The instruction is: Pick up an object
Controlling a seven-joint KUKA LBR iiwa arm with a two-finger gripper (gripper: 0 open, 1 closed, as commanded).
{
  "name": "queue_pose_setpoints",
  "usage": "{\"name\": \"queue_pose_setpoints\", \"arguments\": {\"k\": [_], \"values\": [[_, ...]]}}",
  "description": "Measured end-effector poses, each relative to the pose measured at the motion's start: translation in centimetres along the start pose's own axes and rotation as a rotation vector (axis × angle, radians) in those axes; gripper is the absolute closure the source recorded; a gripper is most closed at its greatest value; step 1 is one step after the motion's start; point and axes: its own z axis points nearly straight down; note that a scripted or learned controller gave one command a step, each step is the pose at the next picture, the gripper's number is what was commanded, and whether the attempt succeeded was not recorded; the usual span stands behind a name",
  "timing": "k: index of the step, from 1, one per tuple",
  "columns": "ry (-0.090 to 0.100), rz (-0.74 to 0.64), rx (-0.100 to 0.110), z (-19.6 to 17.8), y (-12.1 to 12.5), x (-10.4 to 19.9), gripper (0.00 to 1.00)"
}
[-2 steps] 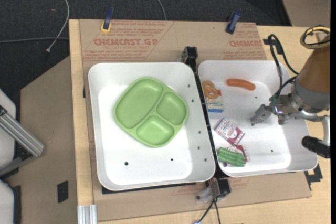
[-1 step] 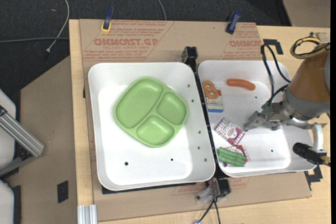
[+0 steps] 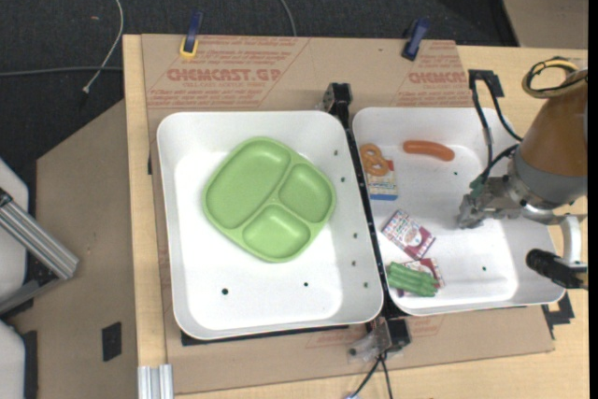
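The right bin (image 3: 486,280) holds several small items: an orange sausage (image 3: 429,149) at the back, a pretzel packet (image 3: 377,171) by the left wall, a pink patterned packet (image 3: 408,234) in the middle and a green toy (image 3: 412,278) at the front. My gripper (image 3: 472,211) hangs low over the bin's right half, right of the pink packet, under the orange-banded wrist (image 3: 558,140). I see nothing in its grasp.
A green three-compartment plate (image 3: 269,197) lies in the left bin (image 3: 243,294). Black clamps (image 3: 337,96) sit between the bins at back and front. Blue clips (image 3: 192,30) pin the cardboard base at the rear. Cables (image 3: 487,117) run along the arm.
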Motion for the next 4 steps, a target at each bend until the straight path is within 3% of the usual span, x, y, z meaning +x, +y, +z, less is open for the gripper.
{"name": "queue_pose_setpoints", "arguments": {"k": [3,4], "values": [[-0.004,-0.002,-0.007,-16.5,-0.9,-0.3,1.00],[0.002,-0.007,0.001,-17.1,-1.0,4.9,1.00]]}}
